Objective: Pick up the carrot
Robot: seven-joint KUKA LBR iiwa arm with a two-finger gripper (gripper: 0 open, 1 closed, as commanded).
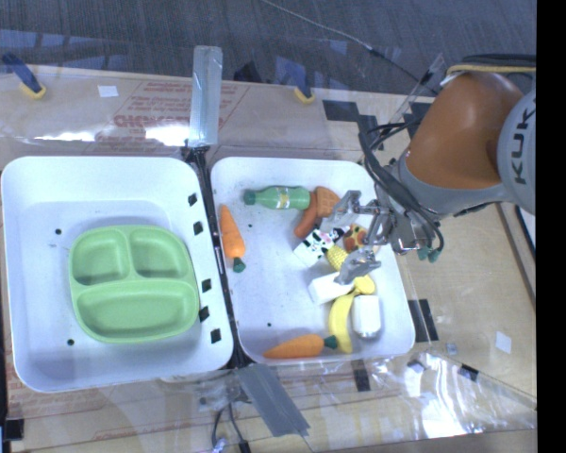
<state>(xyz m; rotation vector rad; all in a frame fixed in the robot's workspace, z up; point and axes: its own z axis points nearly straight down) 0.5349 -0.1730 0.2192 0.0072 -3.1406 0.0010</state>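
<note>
Carrot point(231, 234) lies in right bin point(274, 310) by left wall, tip up, green end down, clear of other items. Second carrot point(297, 347) at bin's front edge, touching banana point(341, 321). Green bottle point(279, 197) near back wall. Gripper point(358, 243) low over clutter at bin's right side, well apart from left carrot; fingers' state: cannot tell. Left bin point(28, 253) holds green tray point(132, 283).

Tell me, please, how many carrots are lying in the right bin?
2 for certain: one carrot by the left wall, another carrot at the near edge. An orange piece near the bottle might be a third; the clutter could hide more.
</note>
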